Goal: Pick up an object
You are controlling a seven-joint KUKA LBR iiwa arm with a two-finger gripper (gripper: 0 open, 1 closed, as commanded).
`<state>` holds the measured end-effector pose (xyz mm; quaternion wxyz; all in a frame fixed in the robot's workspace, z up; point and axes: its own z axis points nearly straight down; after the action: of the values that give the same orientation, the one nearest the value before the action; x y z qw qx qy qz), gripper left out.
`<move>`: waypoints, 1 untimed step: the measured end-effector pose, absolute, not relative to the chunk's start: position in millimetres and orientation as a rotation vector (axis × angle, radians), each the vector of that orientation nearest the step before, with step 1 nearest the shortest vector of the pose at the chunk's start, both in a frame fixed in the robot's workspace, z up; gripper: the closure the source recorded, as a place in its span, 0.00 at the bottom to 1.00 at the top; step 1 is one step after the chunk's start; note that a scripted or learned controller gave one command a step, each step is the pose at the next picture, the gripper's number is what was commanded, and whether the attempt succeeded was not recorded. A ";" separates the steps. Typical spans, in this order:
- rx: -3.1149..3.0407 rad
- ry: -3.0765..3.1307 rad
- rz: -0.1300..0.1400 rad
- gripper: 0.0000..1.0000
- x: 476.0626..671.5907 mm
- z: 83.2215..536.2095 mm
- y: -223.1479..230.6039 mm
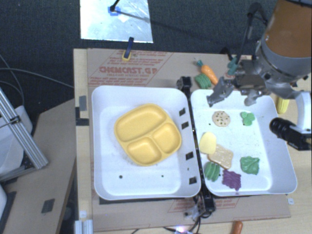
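Dark carpet surrounds your worktop [83, 145], which carries two white bins side by side. Left bin [105, 179]: one yellow divided plate [147, 134], centred. Right bin [282, 172]: cookie [221, 118], yellow slice [207, 143], cracker [221, 156], green and purple leafy pieces. Your end effector [233, 95] hangs over the right bin's far edge, fingers spread apart, nothing between them; cookie lies just below it, untouched. Toy carrot [208, 72] sits outside, beyond the bin.

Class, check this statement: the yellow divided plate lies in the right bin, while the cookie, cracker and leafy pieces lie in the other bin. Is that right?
Not quite. The camera view shows the yellow divided plate in the left bin, not the right one. The cookie, cracker and leafy pieces lie in the other bin, the right one.
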<state>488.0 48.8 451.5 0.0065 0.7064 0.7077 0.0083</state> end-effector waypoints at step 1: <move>2.215 2.236 -0.009 0.00 486.4 327.3 101.5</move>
<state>486.4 101.5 327.3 -0.0026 0.7038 0.7104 -0.0030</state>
